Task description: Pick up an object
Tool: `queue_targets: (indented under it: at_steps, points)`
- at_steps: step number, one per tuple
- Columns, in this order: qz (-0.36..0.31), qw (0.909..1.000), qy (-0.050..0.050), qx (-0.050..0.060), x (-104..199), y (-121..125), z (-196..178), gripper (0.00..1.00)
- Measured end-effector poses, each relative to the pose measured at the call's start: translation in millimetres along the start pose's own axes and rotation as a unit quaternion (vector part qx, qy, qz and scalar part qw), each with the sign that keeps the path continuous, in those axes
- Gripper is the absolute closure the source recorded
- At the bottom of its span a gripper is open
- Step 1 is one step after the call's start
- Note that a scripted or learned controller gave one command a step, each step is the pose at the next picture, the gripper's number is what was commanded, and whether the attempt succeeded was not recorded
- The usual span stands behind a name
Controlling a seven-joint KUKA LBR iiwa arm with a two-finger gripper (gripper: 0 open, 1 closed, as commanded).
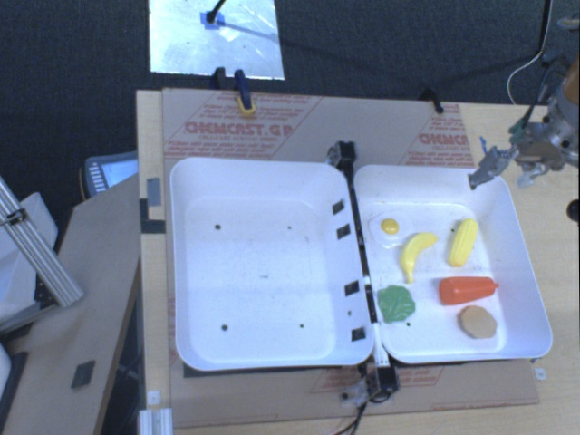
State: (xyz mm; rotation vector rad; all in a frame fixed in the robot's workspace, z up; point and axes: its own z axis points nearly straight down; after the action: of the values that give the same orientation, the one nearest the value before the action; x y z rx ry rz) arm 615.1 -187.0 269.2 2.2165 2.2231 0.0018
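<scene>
Camera view: gripper [482, 172] hovers at 1 o'clock over the right bin [526, 270]; finger state cannot be told. Corn [463, 242] lies nearest, at 7 o'clock from it, banana [417, 253] just beside. Judgement: target the corn, descend straight, straddle its short axis, avoid the bin wall.

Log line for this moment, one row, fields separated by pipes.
pincer above right bin's far rim, nothing held | right bin: egg, banana, corn, carrot, broccoli, potato | pick pending

grey tool [497, 163], metallic wrist, thin cable
</scene>
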Motion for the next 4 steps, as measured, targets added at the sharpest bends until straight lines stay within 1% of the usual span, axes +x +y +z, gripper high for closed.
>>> queue_targets:
  at_steps: [1,2,3,4]
  points:
    - [0.0,1.0,-0.001,0.0,17,-40,165,0.0]
    - [-0.001,1.0,-0.004,-0.009,-14,15,40,0.0]
    - [0.001,1.0,0.002,0.003,12,-17,108,0.0]
    - [-0.003,1.0,0.0,-0.003,35,57,187,0.0]
